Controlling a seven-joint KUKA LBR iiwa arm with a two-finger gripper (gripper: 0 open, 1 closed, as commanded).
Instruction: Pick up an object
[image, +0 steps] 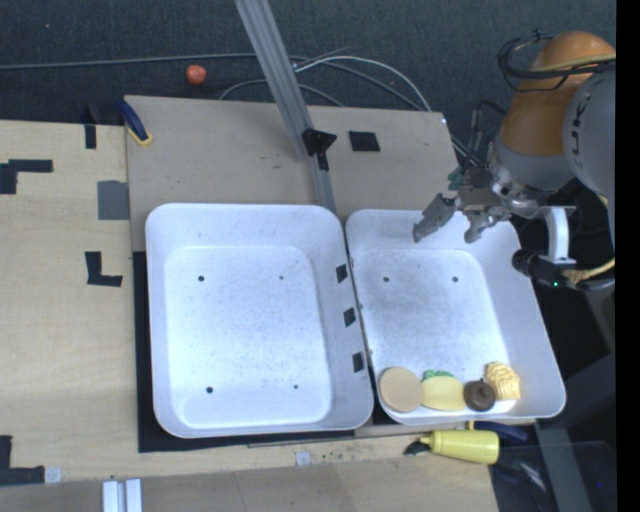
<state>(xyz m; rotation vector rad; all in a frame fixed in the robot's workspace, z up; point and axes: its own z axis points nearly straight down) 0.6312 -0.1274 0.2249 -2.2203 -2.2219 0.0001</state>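
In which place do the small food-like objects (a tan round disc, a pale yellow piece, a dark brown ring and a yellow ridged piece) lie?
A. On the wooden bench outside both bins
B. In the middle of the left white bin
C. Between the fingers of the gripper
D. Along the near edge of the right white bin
D: the tan round disc, pale yellow piece, dark brown ring and yellow ridged piece sit in a row at the near edge of the right white bin, far from the gripper.

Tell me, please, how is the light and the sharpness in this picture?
Camera view: soft, even light, no harsh glare on the white bins; the small objects in the right bin's near corner look slightly blurred; the end effector casts only a faint shadow.
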